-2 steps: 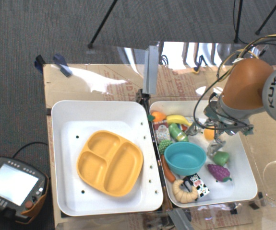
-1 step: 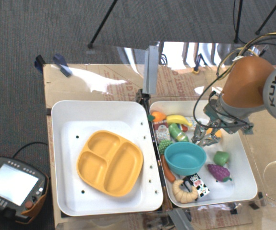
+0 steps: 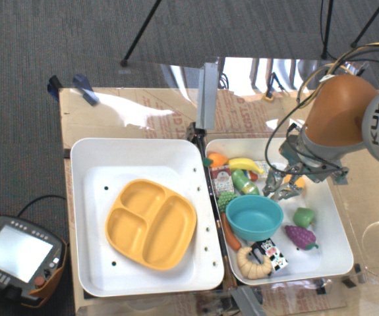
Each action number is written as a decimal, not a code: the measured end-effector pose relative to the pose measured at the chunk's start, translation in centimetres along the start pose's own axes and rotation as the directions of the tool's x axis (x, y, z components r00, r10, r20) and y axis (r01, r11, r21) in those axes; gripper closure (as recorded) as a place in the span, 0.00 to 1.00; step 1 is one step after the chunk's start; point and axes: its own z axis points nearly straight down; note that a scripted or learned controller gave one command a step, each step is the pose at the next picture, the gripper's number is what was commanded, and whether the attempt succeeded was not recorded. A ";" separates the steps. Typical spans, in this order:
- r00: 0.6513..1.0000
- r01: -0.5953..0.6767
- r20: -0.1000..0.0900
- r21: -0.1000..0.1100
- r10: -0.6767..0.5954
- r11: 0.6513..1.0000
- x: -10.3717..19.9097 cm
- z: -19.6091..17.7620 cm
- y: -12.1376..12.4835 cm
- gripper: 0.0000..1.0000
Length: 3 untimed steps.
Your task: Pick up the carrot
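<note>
The grey KUKA arm (image 3: 374, 127) bore a rounded glossy orange band, black cables looping above it, and a dark metal two-finger gripper (image 3: 280, 188).

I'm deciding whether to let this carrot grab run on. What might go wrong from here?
The carrot lies wedged between the teal bowl and the bin wall, so fingers may not fit around it. The gripper hangs far from it, beyond the bowl, near the banana, and may grab the wrong toy.

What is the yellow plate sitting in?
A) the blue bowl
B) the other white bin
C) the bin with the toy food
B: the yellow plate lies in the left white bin, apart from the blue bowl and the toy food in the right bin.
</note>
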 end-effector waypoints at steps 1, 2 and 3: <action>1.000 0.020 -0.003 0.008 -0.020 1.000 0.9 1.3 -3.8 1.00; 0.995 -0.102 0.012 0.025 0.102 0.994 -1.3 -10.7 -1.9 1.00; 1.000 -0.018 0.009 0.028 0.018 0.999 1.8 -24.2 -3.0 1.00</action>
